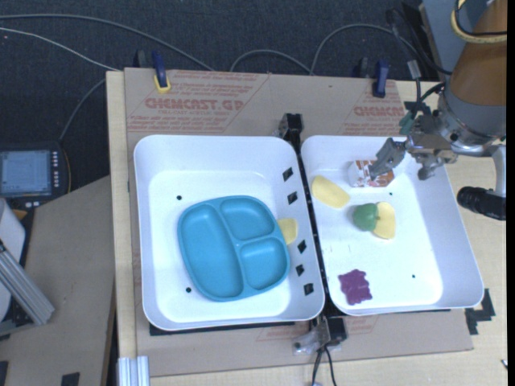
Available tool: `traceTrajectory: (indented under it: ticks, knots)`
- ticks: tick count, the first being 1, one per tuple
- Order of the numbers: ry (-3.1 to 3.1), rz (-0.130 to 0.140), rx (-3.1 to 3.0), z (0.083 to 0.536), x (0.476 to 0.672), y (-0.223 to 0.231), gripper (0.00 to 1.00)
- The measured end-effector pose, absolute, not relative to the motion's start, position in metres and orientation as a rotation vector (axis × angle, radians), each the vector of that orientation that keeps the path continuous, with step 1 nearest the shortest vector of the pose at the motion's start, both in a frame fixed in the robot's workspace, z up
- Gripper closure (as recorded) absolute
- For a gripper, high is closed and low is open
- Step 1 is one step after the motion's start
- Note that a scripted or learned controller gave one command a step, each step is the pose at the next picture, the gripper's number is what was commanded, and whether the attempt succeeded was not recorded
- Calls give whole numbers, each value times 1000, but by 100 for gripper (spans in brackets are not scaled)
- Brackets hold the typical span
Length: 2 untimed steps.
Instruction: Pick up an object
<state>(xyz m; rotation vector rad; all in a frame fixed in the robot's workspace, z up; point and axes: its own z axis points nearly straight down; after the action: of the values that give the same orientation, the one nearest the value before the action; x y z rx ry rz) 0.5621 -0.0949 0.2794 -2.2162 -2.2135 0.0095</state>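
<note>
Here the gripper [385, 161] hangs over the far part of the right bin [451, 240], its tip just above a small red-and-white packet [372, 173]; I cannot tell whether it is open, shut or touching the packet. Nearer lie a pale yellow piece [330, 192], a green pepper [366, 215] touching another yellow piece [386, 221], and a purple toy [355, 285]. The left bin [161, 167] holds a blue divided tray [232, 246] with a small yellow bit [288, 230] beside it.
</note>
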Motion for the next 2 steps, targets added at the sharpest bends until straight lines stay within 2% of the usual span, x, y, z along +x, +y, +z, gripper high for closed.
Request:
traceTrajectory:
  ticks: [1, 2]
  knots:
    - [-2221, 0, -2219, 284, 564, -95, 0]
    - [-2215, 7, -2219, 231, 563, -105, 0]
